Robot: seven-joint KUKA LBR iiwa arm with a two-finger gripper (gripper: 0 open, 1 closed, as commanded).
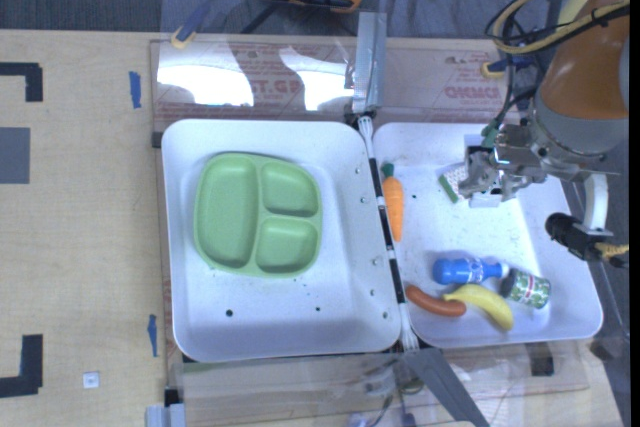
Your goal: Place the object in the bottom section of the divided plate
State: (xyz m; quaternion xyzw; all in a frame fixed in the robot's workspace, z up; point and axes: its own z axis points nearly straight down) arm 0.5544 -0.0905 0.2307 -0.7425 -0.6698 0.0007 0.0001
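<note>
We see the arm (585, 80) reaching in from the upper right of the frame, its orange band above the wrist. The gripper (487, 177) hangs at right of centre, pointing down and leftward.

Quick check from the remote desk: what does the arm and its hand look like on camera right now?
The arm is grey with a broad orange band above the wrist. Yellow and black cables loop over its top. The hand is a compact block of grey and black metal parts with pale fittings, above the right bin.
</note>
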